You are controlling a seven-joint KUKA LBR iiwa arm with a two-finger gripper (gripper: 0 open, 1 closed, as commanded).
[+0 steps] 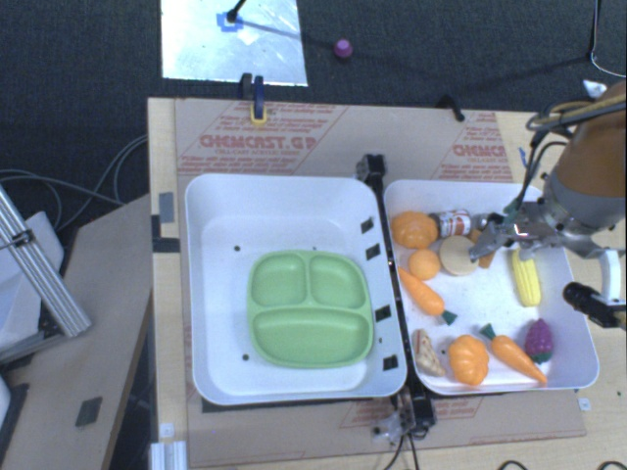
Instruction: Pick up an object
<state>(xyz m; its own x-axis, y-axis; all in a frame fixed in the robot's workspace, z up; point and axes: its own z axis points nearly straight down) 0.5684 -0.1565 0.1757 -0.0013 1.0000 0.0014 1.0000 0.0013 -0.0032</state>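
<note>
I see the gripper point(493, 241) low over the right bin point(586, 360), near its far edge, beside a cream disc point(457, 256); I cannot tell its finger state. A corn cob point(527, 279) lies toward the right edge. A green tray point(311, 308) fills the left bin point(220, 262).

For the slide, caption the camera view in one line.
KUKA arm's gripper hovers over toy food in the right bin; green divided plate in the left bin.

The brown protective sheet point(323, 130) under the bins bears red "CHEMCAST GP" print, repeated at left and right.
</note>
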